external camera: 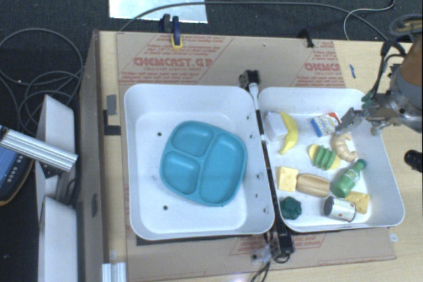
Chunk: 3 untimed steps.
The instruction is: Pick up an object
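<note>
Gripper (pixel 352 117) hovers just above the croissant (pixel 344 146); can't tell finger state. Croissant looks like light, stiff, slippery plastic, so I'd pinch across its middle.

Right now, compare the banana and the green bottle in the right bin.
The banana is yellow and curved; the green bottle is green and straight-sided with a narrow neck. The banana lies near the bin's left wall, towards the far side; the bottle lies nearer the right side, among other pieces. Both lie flat in the right bin, apart from the tool.
</note>
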Motion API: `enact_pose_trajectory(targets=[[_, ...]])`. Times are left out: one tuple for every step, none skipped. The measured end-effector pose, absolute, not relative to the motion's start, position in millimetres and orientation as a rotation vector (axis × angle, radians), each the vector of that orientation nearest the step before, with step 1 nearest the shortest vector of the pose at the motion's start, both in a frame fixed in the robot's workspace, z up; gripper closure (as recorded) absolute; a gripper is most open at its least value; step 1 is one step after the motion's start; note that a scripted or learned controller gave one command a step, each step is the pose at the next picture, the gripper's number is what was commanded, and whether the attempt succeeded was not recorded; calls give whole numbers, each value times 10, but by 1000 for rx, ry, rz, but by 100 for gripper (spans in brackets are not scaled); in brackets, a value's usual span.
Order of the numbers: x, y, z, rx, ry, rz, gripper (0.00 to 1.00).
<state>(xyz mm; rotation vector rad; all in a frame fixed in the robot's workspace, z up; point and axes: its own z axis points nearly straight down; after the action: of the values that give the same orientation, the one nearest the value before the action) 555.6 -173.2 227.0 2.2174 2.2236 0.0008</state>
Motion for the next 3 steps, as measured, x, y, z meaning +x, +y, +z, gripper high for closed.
enact_pose_trajectory(targets=[[5764, -1611, 1466, 2217, 2226, 0, 0], [5564, -1429, 855, 2217, 2219, 3, 0], [5577, -1432, 971, 2214, 2218, 6, 100]])
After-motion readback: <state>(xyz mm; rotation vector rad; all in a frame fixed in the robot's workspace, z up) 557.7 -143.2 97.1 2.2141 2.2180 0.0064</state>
